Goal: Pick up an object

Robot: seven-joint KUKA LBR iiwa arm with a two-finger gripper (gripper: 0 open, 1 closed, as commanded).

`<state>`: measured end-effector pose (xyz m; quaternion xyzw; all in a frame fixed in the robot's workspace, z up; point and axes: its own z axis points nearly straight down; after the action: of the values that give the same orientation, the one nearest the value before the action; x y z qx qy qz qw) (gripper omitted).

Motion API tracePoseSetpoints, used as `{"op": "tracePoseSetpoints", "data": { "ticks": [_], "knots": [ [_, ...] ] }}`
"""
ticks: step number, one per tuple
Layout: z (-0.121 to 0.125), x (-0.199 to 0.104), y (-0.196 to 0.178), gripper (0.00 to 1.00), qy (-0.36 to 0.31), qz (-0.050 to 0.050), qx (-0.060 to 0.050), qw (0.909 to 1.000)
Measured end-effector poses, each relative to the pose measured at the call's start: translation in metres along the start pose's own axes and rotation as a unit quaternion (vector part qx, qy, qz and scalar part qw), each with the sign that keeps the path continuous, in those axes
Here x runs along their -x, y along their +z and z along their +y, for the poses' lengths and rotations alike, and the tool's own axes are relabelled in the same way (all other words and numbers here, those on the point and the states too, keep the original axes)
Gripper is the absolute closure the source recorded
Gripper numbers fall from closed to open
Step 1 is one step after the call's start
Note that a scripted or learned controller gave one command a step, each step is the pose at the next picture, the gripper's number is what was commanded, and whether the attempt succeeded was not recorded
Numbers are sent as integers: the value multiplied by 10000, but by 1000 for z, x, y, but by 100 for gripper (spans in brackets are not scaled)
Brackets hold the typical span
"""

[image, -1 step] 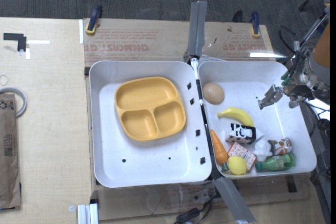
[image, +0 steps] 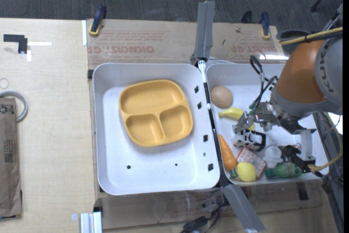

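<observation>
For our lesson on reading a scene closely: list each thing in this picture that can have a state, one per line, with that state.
Yellow divided plate: upright, lying flat in the left bin.
Egg: lying in the right bin, apart from the claw.
Banana: lying left of the claw.
Carrot: lying along the divider side.
Lemon: resting near the front wall.
Claw: low over the right bin's clutter.

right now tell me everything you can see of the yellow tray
The tray is a yellow-orange plate with rounded corners and three compartments: one long one along the far side and two smaller ones nearer the camera. It looks like smooth matte plastic. It lies flat and upright, turned slightly askew, on the floor of the left bin, apart from its walls. Its compartments hold nothing.
</observation>
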<state>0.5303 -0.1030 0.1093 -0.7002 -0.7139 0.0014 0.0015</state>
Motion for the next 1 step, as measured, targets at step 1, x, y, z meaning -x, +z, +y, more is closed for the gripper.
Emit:
{"op": "tracePoseSetpoints", "data": {
  "ticks": [1],
  "knots": [
    [35, 3, 18, 0, 236, -3, 10, 9997]
  ]
}}
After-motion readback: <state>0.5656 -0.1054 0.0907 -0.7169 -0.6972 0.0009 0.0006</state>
